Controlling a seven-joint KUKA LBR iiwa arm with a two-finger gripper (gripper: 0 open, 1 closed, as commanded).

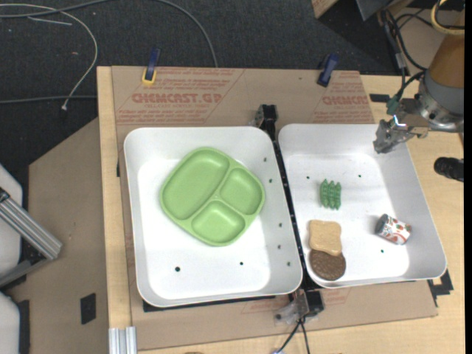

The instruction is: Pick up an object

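Since any object will do, I would go for the small green ridged toy [330,195], which lies alone near the middle of the right bin [413,198], well apart from the tan slice [324,235] on the brown disc [327,263] and the little can [392,229] by the right wall. I'd centre above it, align the fingers across its narrow width, then descend straight. My gripper [387,136] hovers over the bin's far right corner, carrying nothing; whether its fingers are spread I cannot tell. The green divided plate [212,195] sits in the left bin [147,198].
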